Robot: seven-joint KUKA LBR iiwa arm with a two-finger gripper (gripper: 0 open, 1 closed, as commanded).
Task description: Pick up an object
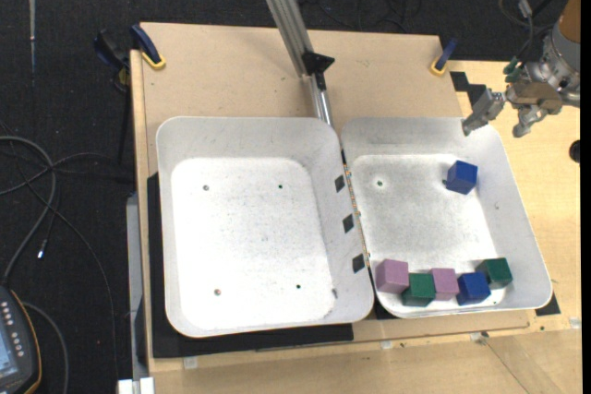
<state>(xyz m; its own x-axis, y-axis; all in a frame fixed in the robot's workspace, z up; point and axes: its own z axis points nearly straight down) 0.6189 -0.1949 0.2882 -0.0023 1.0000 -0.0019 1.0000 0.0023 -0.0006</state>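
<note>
Your gripper (504, 113) hangs over the far right corner of the right bin (406, 163), its two fingers spread apart with nothing between them. You have a blue cube (462, 176) lying alone near that same far right corner, just inside the rim and close below the fingers. Along the near edge of the right bin you see a row of five cubes: purple (393, 275), green (420, 288), pink (445, 282), blue (474, 287) and dark green (498, 271). The left bin (185, 143) sits beside it.

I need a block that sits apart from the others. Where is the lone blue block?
The lone blue block lies in the right bin, near its far right corner, apart from the row of blocks along the near edge.
</note>
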